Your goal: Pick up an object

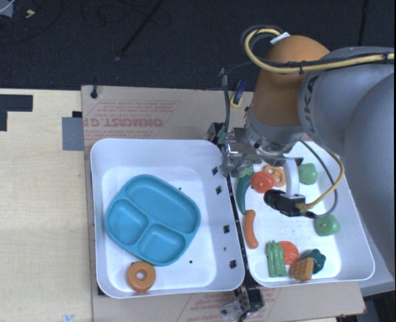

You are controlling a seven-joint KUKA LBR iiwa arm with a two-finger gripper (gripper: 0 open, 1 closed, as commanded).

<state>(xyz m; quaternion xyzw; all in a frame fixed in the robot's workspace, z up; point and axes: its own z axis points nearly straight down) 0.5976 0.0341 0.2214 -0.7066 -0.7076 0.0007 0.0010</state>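
My gripper (243, 161) hangs low over the near-left corner of the right bin (359, 247), under the orange wrist band. Just below it lie a red tomato (261, 182), an orange ring-shaped piece (276, 175) and a dark green curved piece (241, 193). An orange sausage-shaped toy (250, 229) lies further down by the bin's left wall. I see no object lifted clear of the bin.
The right bin also holds two green round fruits (309, 173) (327, 225), a green ridged piece (275, 259), a brown piece (302, 268) and a teal piece (317, 259). The left bin (101, 180) holds a blue divided plate (152, 219) and a donut (141, 276).
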